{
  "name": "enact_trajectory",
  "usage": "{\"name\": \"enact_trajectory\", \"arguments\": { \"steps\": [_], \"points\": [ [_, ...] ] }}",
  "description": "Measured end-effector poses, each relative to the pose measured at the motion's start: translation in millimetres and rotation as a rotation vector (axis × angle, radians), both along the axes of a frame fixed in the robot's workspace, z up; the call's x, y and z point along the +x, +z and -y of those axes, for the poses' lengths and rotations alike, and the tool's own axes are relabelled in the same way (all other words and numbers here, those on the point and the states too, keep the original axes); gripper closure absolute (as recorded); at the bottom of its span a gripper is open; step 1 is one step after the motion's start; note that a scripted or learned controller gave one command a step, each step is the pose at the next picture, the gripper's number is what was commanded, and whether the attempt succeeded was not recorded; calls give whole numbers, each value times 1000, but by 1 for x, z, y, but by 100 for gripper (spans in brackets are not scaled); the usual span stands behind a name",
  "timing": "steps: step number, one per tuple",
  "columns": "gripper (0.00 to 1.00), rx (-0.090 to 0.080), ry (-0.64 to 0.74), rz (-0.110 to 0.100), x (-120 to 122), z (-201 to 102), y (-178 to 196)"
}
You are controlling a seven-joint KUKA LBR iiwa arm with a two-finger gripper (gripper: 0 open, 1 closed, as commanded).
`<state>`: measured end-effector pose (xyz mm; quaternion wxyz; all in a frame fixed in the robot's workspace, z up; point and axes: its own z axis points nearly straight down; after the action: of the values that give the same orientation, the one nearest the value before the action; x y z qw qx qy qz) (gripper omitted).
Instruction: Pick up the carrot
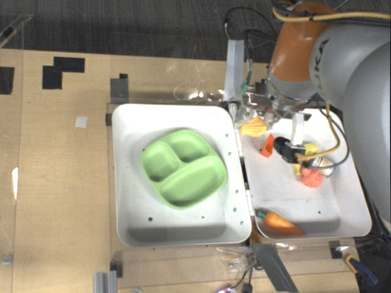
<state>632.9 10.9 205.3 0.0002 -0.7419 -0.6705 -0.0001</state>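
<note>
- Orange carrot (280,222) lies untouched at the right bin's (348,215) near edge; the approach is not yet done
- gripper (267,116) hovers far from it; jaws' state: cannot tell
- next: travel across, descend

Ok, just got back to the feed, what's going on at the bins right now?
The grey arm with the orange band is reaching in over the far end of the right white bin, and its hand sits among a cluster of small toy foods there. The orange carrot with the green tip lies untouched at the near-left corner of that bin, well apart from the hand. The left white bin holds a green divided plastic plate. So the carrot is not yet picked up.
</note>
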Motion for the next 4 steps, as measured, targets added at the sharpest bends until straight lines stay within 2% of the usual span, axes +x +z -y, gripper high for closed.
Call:
{"name": "enact_trajectory", "arguments": {
  "steps": [1, 2, 3, 4],
  "points": [
    [100, -1, -33, -1, -27, 61, -23],
    [100, -1, 329, 3, 13, 46, -1],
    [100, 0, 209, -1, -23, 51, -23],
    [100, 0, 305, 0, -84, 91, -22]
  ]
}}
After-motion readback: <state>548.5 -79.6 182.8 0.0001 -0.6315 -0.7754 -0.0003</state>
